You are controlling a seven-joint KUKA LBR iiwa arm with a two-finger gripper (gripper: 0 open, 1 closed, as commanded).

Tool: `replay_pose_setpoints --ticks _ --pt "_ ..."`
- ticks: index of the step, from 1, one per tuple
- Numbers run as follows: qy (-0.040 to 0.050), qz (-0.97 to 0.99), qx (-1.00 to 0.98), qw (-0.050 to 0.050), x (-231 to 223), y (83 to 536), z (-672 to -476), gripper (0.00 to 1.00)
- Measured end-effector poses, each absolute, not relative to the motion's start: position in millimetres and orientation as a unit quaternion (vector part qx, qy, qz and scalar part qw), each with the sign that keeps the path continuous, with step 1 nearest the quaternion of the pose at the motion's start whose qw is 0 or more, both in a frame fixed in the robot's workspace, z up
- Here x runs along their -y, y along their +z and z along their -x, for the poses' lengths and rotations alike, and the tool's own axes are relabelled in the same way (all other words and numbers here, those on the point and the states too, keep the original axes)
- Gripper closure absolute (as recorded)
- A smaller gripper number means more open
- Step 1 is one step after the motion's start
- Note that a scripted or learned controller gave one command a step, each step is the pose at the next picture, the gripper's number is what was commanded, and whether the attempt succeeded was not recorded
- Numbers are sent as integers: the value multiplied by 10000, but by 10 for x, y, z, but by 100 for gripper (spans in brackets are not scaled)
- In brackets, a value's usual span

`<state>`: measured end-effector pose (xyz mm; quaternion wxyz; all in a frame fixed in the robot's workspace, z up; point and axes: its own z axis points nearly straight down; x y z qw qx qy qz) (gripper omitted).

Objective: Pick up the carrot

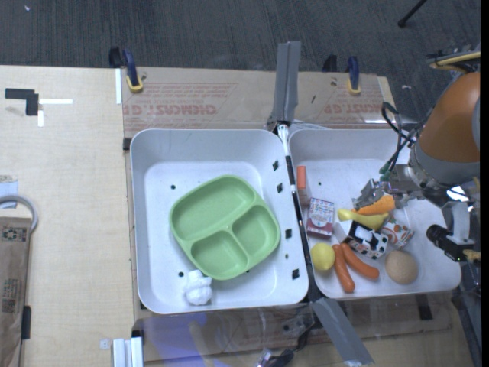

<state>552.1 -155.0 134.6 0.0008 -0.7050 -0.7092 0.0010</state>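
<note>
Gripper (380, 192): positioned low in the right bin (336, 153); fingers are seen closed on the carrot.
Carrot (377, 203): short, orange, held between the fingers just above the banana (362, 218).
Surroundings: two sausages (350, 266), a lemon (322, 256) and a brown egg (400, 267) are noted nearby.
Left bin (153, 159): a green divided plate (224, 225) is contained.
Writing: red print on the cardboard (206, 98) appears reversed, not reliably legible.

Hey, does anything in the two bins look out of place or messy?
Mostly the right bin: its toy food is heaped along the near side, pieces overlapping, the gripper just above an orange piece in the heap. The left bin has a green plate lying askew beside a small white lump.
</note>
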Motion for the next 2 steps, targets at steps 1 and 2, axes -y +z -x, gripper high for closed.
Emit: replay_pose_setpoints --ticks 1,2 --pt "-49 5914 8063 -116 1718 1045 -5675 0" --pt "-43 5929 8051 -142 1745 1153 -5686 100"
